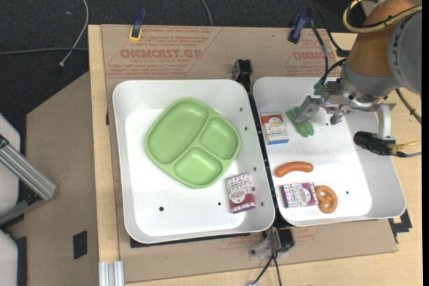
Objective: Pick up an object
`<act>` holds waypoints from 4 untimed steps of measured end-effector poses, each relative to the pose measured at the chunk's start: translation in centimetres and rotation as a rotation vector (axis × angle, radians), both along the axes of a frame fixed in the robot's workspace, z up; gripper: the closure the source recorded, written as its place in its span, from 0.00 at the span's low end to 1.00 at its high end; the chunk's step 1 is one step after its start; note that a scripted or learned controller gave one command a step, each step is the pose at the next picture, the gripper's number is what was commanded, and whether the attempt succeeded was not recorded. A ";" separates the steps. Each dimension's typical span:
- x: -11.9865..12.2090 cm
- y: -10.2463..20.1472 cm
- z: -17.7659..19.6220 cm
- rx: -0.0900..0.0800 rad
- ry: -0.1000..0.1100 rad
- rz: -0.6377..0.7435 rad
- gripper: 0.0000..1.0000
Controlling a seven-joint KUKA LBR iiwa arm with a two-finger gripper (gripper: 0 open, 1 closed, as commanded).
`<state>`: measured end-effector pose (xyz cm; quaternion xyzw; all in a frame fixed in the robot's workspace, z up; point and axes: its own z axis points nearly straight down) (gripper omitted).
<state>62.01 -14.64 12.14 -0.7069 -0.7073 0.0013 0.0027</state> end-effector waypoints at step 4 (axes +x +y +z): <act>-1.4 -0.1 9.3 -0.003 -0.012 0.000 1.00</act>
